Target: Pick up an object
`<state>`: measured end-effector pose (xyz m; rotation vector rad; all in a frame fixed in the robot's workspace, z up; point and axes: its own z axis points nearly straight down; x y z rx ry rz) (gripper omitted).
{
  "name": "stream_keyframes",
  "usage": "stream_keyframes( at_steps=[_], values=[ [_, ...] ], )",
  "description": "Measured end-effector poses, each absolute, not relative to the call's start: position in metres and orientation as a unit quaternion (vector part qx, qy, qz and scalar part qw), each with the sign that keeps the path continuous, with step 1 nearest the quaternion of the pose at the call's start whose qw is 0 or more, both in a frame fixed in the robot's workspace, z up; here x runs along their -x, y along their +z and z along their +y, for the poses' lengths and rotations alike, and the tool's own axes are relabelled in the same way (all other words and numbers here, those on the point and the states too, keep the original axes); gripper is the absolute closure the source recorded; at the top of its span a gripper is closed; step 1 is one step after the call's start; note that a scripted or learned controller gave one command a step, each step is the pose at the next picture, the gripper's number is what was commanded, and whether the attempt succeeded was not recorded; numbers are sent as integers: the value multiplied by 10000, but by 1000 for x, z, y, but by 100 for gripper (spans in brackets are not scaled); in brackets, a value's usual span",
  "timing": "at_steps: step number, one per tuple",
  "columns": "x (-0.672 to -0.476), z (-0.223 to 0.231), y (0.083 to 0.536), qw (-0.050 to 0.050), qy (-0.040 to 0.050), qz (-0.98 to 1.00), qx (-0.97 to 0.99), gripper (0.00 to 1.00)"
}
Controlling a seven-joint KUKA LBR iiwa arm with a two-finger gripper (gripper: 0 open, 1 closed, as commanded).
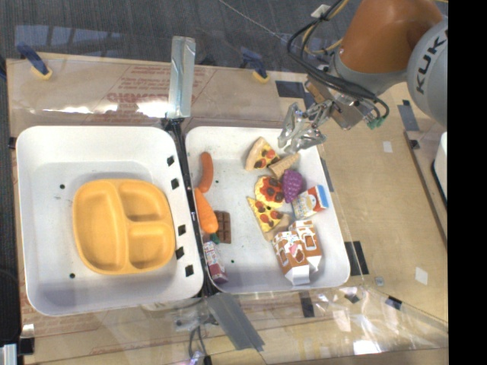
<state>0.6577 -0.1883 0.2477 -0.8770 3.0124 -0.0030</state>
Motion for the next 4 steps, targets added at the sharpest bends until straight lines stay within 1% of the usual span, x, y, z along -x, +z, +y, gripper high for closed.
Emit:
stream_keyframes(
  at_steps=[1, 2, 3, 4],
  values=[
    [-655, -133, 142, -45, 36, 9682, 2502, 100],
    [-658, -108, 221, 33, -10, 9750, 2221, 100],
    [-602, -62, 228, -2, 6, 9857, 1684, 100],
    [-579, -104, 256, 11, -6, 9633, 2683, 100]
  ],
)
